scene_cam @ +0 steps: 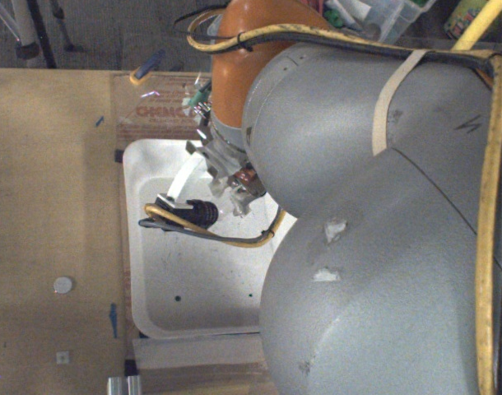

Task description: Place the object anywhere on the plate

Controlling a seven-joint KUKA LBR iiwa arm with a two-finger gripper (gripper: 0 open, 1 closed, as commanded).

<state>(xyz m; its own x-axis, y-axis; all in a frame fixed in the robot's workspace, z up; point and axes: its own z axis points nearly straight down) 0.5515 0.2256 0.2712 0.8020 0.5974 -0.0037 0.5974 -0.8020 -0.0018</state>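
A grey KUKA arm [358, 179], its orange band [251, 39] uppermost, reaches down over the top edge of a shallow white bin [152, 303] set in a tan bench [53, 179]. The gripper [226, 181] hangs low near the bin's top right corner, and whether it is apart, together or clamped on anything cannot be told from this angle. Just below it a dark fitting [198, 213] trails a yellow cable [234, 241] that loops across the middle of the bin floor.

A pale curved strip [185, 178] beside the gripper, close to the bin's top edge, may be the rim of the plate (the glare there makes that a guess). Where the object lies cannot be told; it is most likely under the wrist.

The step in hand looks like the work at the plate itself. To do it well, the arm should come straight down over the plate's middle rather than its rim, keep the loose cable from dragging across the floor and nudging anything, let go only when low, and lift away vertically. The bottom half of the bin floor carries just two small dark specks [178, 298].
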